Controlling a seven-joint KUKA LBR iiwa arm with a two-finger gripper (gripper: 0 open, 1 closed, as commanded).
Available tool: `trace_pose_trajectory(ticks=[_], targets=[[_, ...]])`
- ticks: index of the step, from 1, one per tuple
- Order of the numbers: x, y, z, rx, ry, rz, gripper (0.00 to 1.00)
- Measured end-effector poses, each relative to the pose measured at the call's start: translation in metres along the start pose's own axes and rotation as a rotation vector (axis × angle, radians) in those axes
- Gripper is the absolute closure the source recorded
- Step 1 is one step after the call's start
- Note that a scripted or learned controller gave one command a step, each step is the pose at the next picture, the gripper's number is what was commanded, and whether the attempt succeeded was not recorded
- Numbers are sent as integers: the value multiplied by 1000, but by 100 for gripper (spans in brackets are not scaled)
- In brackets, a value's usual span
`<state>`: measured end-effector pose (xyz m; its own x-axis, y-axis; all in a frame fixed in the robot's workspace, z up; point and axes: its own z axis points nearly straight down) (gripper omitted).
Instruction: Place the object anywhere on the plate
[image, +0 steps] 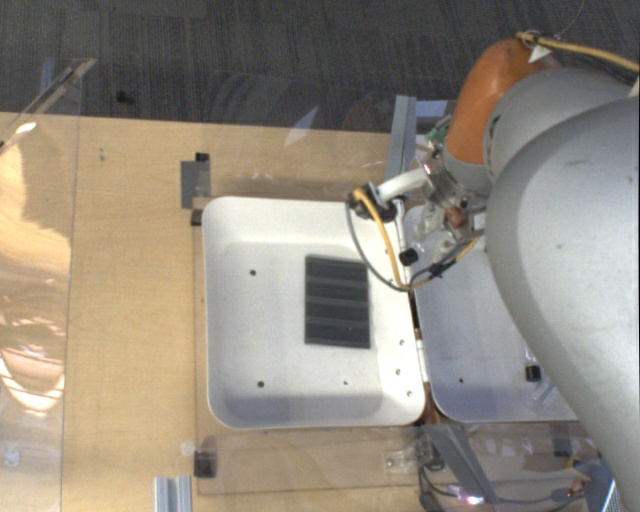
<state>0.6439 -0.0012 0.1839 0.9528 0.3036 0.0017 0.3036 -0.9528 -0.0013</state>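
Slab (337, 301), dark and ribbed, flat at the middle of the left bin (240, 390), well apart from the claw (428, 222) at the edge between the bins. Probably stiff, thin and light; best pinched across its narrow sides. Cannot tell claw's state behind cables (375, 250), nor whether slab is plate or object; right bin (470, 380) largely covered by the arm (570, 250).

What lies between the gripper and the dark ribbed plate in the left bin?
Nothing visible does. The dark ribbed plate lies flat mid-floor in the left bin; the gripper hangs over the rims where the two bins meet, with bare white floor between them.
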Motion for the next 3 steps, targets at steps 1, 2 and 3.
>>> trace_pose_trajectory(ticks=[1, 2, 3], targets=[[38, -59, -2, 0, 4, 76, 100], [53, -124, 4, 1, 5, 106, 100], [77, -189, 28, 2, 5, 49, 100]])
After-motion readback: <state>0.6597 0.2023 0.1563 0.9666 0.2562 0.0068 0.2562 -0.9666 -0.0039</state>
